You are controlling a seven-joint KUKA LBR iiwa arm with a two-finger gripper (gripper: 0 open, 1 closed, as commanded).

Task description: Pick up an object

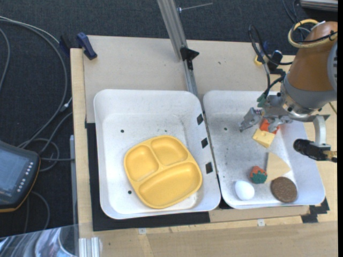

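Two shallow white bins sit side by side on the wooden tabletop (134,58). The left bin (107,111) holds a yellow divided plate (162,171) with three compartments, lying flat toward the near side.

The right bin (225,106) holds five loose objects. A yellow cheese-like block (263,138) lies just beneath the hand. A pale tan wedge (277,165) lies nearer the camera, beside the block. A small red and green toy fruit (258,174) sits just left of the wedge. A white egg (244,190) rests near the bin's near rim, and a brown round cookie (283,189) lies to its right, well apart from the egg.

The grey arm (311,63) reaches in from the right, and its hand (262,123) is positioned low over the far half of the right bin, directly above the cheese-like block. A small orange item (265,126) appears at the hand. Whether the hand is open, closed or gripping anything cannot be told from this angle.
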